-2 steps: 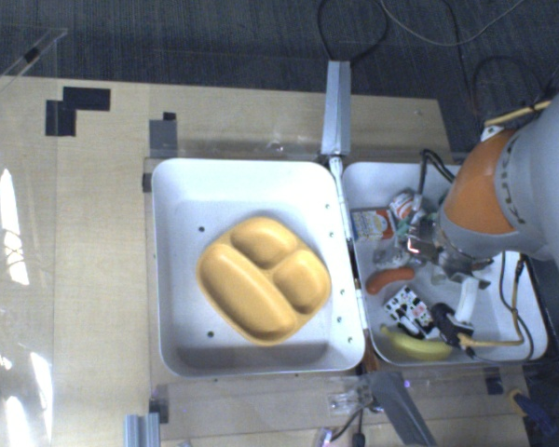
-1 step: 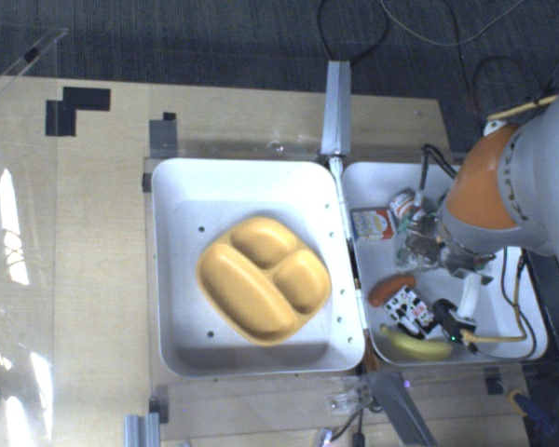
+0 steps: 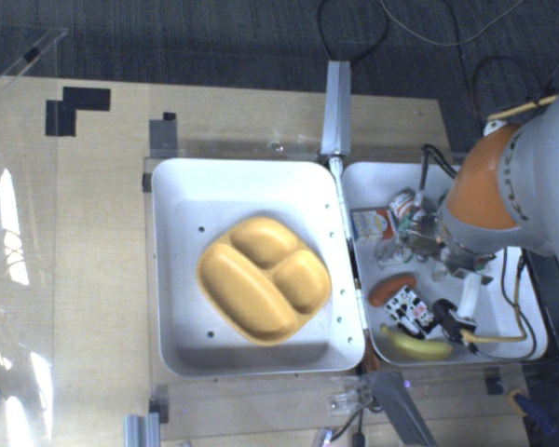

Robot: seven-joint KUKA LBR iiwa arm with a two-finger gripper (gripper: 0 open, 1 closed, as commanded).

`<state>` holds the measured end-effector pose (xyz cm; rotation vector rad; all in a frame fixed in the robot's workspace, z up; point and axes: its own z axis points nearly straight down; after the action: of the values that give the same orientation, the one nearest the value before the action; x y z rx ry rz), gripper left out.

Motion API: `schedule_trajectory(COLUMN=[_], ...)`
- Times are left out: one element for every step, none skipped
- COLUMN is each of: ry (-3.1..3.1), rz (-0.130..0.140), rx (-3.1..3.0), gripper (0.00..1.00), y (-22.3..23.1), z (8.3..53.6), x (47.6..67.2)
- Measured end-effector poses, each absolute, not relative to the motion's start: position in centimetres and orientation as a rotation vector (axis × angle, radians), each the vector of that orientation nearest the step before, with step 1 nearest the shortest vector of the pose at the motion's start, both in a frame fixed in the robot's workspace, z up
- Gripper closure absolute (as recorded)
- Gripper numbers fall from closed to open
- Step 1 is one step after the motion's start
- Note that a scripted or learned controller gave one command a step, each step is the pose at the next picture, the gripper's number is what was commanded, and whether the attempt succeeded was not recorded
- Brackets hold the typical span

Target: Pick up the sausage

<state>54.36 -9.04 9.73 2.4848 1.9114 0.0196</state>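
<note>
Arm over the right bin, sausage lying free below the wrist

The sausage (image 3: 392, 289) lies on the floor of the right bin (image 3: 531, 343), near the wall it shares with the left bin (image 3: 177, 250), just beside a black-and-white patterned piece (image 3: 411, 309) and above a banana (image 3: 415, 345) at the front edge. The gripper (image 3: 427, 242) hangs over the middle of the right bin, up and to the right of the sausage; whether its fingers are spread or pressed together cannot be told under the wrist and cabling. A small red-and-white packet (image 3: 370, 223) rests by the dividing wall. The left bin holds a large yellow lobed tray (image 3: 264, 277)
</note>
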Motion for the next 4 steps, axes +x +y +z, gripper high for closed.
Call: schedule_trajectory(ry=[1.979,1.493,1.367,1.358], rz=[-0.001,0.010,-0.001,0.011], rx=[2.440,2.760,2.829,2.830], gripper=[0.00,0.00,0.00,0.00], y=[-12.8,-8.3,-13.5,-16.4], z=[10.8,8.7,13.1,8.7], x=[52.2,59.6,55.8,52.6])
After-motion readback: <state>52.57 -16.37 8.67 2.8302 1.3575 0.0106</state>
